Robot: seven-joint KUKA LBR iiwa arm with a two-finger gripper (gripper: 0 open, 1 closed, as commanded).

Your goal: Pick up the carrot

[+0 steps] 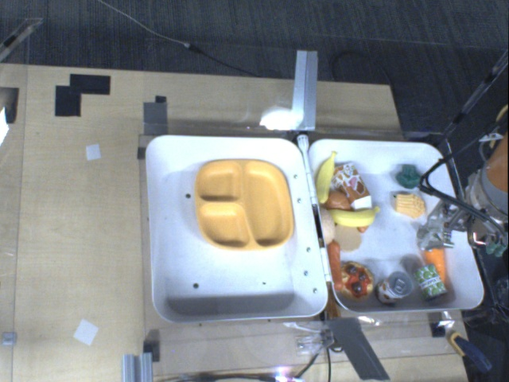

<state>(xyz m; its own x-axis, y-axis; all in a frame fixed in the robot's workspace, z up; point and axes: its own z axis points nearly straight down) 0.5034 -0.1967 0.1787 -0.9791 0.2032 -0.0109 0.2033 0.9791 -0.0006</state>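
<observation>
We see the arm cut off at the right edge, its gripper low over the right bin; whether the gripper is apart or together we cannot tell. The carrot lies just below it, near the bin's right wall, beside a can. Open floor remains mid-bin. The left bin holds a yellow tray.

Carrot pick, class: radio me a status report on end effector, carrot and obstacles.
End effector low at right bin's right side, grip state unclear. Carrot lying in bin just below it, not seen held. Green packet against carrot's lower end; can nearby.
</observation>
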